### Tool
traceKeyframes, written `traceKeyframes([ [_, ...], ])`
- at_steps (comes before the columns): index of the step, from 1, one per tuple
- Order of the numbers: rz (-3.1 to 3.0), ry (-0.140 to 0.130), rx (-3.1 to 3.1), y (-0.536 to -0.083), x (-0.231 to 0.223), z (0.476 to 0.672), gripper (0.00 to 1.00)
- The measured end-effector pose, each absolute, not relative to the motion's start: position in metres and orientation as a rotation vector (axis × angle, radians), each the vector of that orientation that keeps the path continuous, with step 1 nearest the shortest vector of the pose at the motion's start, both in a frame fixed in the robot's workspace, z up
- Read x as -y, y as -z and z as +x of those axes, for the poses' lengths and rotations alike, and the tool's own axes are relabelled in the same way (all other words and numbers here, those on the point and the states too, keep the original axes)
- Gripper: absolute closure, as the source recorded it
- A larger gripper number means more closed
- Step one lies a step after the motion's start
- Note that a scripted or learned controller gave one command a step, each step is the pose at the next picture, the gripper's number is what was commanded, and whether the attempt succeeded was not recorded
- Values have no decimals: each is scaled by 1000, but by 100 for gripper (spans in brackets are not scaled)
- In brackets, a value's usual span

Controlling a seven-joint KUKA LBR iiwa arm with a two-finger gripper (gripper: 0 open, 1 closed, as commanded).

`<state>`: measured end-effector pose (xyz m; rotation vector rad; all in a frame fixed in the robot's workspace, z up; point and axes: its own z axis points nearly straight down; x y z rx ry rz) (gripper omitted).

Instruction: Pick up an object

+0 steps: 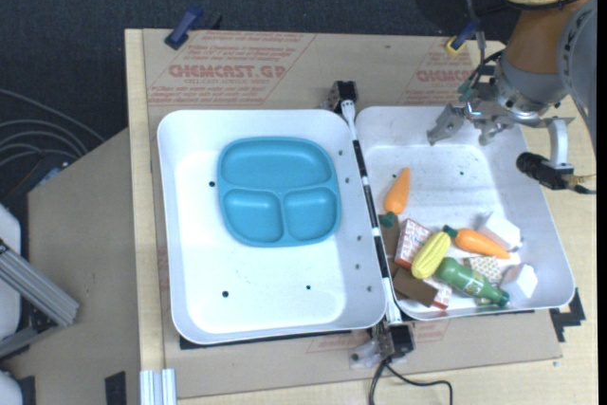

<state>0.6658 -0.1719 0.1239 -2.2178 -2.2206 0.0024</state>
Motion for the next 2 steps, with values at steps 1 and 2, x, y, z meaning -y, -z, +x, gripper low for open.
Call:
traceKeyframes([
  [1, -2218, -1, 2220, -84, 104, 666, 0],
  [2, -2220, -2, 2219, -84, 99, 583, 0],
])
